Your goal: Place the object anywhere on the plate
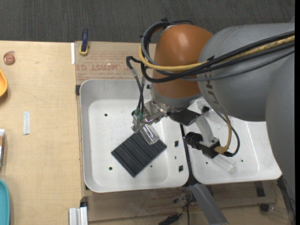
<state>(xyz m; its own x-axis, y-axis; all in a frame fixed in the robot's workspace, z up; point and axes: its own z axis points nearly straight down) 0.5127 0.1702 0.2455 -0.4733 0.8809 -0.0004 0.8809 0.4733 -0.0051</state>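
Observation:
A dark ribbed rectangular plate [138, 154] lies tilted on the floor of the left bin [96, 125], near its front middle. My gripper [148, 133] hangs from the orange-banded wrist [180, 60] and sits right over the plate's upper right corner, close to or touching it. The gripper's tip looks pale and translucent, and I cannot make out any object in it. A small clear piece [228, 165] lies on the floor of the right bin [253, 139], near its front.
The arm's big grey body [253, 69] covers much of the right bin. Black cables and a connector [202, 143] hang over the divide between the bins. A tan bench [37, 125] with small items lies to the left.

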